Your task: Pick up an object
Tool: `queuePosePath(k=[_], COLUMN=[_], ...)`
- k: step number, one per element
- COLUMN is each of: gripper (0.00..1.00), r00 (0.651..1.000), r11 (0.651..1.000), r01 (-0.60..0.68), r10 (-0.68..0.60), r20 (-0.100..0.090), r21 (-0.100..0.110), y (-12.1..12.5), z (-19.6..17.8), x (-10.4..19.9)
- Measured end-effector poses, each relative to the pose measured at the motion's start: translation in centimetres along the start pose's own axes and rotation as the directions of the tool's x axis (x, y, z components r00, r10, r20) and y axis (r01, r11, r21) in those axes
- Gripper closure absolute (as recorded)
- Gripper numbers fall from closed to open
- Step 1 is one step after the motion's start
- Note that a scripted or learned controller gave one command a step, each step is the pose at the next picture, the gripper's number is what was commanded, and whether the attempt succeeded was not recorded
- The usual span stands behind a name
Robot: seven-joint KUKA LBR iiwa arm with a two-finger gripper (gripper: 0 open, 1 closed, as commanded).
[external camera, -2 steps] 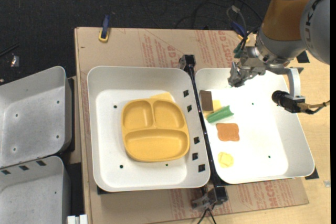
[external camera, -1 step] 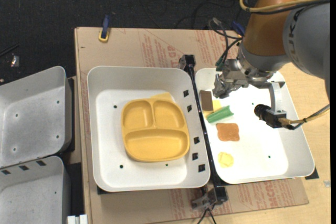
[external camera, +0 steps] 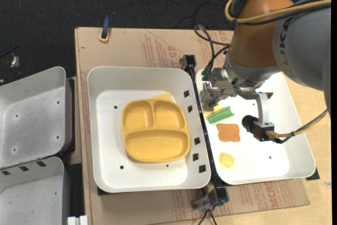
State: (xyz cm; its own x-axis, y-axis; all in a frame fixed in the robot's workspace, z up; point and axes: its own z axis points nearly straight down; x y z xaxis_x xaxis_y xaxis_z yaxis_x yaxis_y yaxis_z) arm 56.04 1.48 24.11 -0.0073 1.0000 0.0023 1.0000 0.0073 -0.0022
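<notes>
In the right bin [external camera: 295, 158] lie a green stick-shaped piece [external camera: 219, 114], an orange square piece [external camera: 228, 132] and a small yellow lump [external camera: 226, 159]. A bit of yellow shows at the green piece's left end, under the gripper. My gripper [external camera: 212, 95] hangs low over the bin's left side, just above and touching distance from the green piece. Its metal body hides the fingertips. A black part [external camera: 256, 128] of the tool hangs to the right of the orange piece.
The left bin [external camera: 105, 166] holds a yellow divided tray [external camera: 156, 130]. A black divider [external camera: 199, 113] with clips runs between the bins. The arm's orange band and grey link cover the right bin's far side. Cables trail across the board behind. White lids lie at the far left.
</notes>
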Motion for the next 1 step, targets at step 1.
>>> queuePosePath(k=[1], gripper=[1.0], r00=[1.0], r11=[1.0], r01=[0.0], r10=[0.0], r20=[0.001], r21=[0.001], y=[-1.96], z=[0.27], x=[4.08])
